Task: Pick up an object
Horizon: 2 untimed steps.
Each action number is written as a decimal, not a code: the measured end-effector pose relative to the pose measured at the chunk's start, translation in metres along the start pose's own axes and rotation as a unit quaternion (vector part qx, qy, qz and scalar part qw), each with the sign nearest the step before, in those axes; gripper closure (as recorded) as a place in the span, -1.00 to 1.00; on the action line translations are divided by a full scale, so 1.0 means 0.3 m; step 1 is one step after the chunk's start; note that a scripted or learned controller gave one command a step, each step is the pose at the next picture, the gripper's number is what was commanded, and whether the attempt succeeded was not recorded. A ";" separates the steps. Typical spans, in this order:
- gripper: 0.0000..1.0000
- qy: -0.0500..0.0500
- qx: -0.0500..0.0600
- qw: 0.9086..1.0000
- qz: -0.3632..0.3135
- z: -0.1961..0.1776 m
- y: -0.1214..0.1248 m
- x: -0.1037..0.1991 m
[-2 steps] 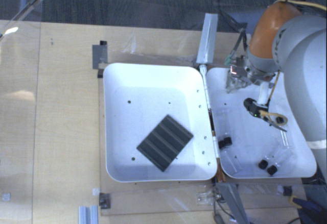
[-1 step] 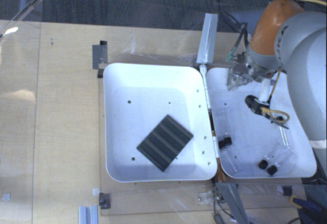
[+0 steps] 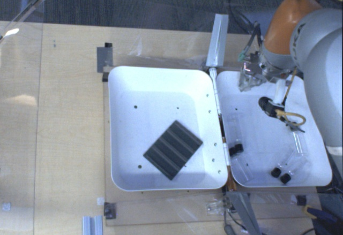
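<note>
**Desk:** Where do you have the gripper?

**Operator:** On my screen the gripper (image 3: 248, 77) sits over the top left corner of the shallow white bin on the view's right (image 3: 252, 127), close to the wall it shares with its neighbour. The grey arm with the orange band (image 3: 281, 22) comes in from the right above it.

**Desk:** Open or closed?

**Operator:** I cannot tell from this angle. The wrist covers too much of it.

**Desk:** What is there to pick?

**Operator:** In that same bin I see a small black block (image 3: 235, 149) near the left wall, well below the gripper in my view. Two more small black pieces sit close together at the bottom edge, one (image 3: 276, 172) just left of the other (image 3: 285, 178). Just above those lies a clear, see-through plastic piece (image 3: 296, 148). It is too faint for me to name its shape. All of these are well apart from the gripper.

**Desk:** And the other bin?

**Operator:** The shallow white bin on the view's left (image 3: 155, 72) holds a dark grey ribbed rectangular slab (image 3: 173, 149). It lies flat and turned at a diagonal in the lower right part of the floor. Both bins rest side by side on the pale wooden bench (image 3: 53, 121).
</note>
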<state>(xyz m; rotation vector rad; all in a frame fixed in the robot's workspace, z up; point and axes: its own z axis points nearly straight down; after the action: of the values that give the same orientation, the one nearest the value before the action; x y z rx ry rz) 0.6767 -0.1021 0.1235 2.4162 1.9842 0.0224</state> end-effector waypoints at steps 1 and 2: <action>1.00 0.000 -0.003 1.000 -0.002 -0.042 0.007 0.004; 1.00 0.000 -0.006 1.000 -0.005 -0.083 0.013 0.008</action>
<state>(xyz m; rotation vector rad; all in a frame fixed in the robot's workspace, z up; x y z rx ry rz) 0.6805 -0.1005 0.1484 2.3996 1.9897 0.0357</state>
